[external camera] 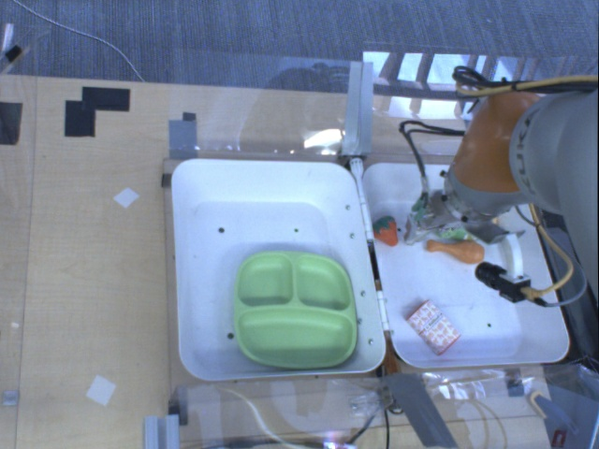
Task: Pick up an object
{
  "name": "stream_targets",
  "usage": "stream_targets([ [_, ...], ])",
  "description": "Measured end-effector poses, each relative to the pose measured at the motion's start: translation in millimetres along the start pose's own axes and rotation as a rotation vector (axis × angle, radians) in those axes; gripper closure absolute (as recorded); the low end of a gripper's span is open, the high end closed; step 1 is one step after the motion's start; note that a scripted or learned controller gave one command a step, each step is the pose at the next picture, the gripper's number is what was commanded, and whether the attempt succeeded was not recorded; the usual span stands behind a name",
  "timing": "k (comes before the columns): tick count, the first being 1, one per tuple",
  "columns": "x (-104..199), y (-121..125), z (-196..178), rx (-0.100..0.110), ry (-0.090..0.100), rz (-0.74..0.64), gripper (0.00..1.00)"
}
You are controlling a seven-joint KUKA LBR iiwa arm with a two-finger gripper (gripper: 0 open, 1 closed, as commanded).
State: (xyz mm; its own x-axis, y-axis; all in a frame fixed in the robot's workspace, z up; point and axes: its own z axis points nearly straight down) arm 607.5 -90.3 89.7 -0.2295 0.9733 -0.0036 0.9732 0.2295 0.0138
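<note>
Grey arm with orange band point(491, 138) reaches in from the right, lowered over the upper part of the right bin point(524, 349). Jaws point(429, 215) are seen low, near the bin floor; whether they are wide or narrow cannot be told. An orange, elongated object point(457, 248) lies just beside them, toward the camera. A small red-and-green item point(385, 229) sits near the bin's left wall. A patterned small box point(433, 326) lies well apart, lower in that bin. The left bin point(201, 251) holds a green divided plate point(296, 310).

Single fixed camera above bench point(75, 279), slanted downward, both bins framed, mid-distance
</note>
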Motion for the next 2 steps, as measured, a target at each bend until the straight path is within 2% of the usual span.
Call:
stream_targets([
  [1,15,-72,-2,0.001,0.0,0.036,0.0],
  [2,17,-119,-14,0.012,0.003,0.227,0.0],
])
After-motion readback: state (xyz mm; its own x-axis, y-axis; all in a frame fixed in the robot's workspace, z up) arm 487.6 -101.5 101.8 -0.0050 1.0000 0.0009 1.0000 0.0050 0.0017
